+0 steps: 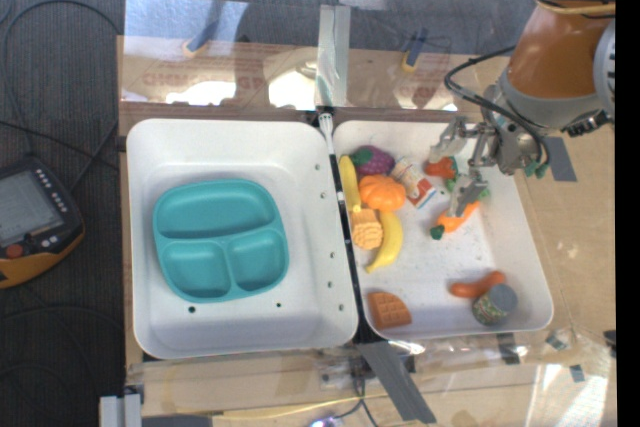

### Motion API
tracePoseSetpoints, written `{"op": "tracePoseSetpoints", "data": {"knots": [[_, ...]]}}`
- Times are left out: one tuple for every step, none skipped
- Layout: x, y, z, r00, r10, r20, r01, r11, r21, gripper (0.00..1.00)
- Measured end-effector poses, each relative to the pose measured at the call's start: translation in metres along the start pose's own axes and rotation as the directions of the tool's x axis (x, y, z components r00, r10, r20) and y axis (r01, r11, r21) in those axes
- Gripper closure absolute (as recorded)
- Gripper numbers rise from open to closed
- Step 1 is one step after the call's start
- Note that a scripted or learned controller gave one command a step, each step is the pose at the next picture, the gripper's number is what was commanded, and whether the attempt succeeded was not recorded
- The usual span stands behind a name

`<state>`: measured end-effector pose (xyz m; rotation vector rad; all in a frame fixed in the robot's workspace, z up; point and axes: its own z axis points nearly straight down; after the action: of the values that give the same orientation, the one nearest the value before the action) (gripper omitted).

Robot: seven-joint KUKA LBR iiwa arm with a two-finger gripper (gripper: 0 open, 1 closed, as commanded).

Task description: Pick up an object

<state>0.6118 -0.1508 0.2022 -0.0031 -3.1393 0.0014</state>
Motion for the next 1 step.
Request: {"op": "tracePoseSetpoints", "data": {"knots": [[0.0105,-0.0126,0.086,1.0,0.008,0.001,-0.008,1.0,0.0,0.0]]}}
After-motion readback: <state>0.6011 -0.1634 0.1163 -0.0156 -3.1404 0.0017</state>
